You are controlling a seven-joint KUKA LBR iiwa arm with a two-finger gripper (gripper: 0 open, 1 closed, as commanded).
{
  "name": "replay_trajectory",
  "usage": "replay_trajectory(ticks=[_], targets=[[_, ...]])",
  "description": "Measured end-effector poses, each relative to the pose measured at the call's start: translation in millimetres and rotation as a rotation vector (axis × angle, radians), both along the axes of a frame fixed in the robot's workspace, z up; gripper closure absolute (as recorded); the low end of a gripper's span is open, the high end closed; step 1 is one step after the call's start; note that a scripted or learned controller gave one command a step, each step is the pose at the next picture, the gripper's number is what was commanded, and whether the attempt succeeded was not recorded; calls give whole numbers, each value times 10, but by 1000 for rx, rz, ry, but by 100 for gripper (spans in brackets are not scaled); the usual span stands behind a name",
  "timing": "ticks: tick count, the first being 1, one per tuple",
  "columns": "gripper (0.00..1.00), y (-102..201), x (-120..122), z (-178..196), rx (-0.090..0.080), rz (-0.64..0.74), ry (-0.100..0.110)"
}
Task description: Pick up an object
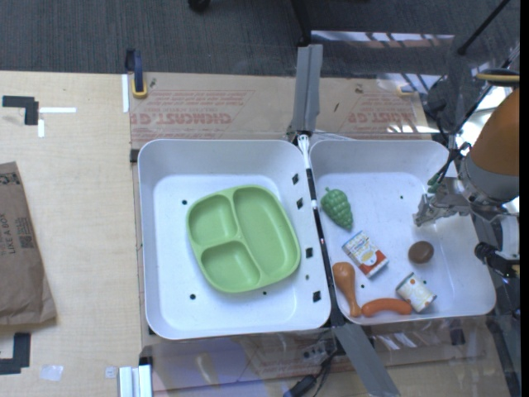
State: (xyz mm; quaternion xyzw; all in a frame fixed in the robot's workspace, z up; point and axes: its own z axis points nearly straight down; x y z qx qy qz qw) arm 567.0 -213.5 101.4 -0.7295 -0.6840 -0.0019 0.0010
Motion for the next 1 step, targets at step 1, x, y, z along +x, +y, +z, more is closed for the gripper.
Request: replay_trajectory(ticks=[1], targets=[[0, 19, 3, -2, 3, 2, 1]])
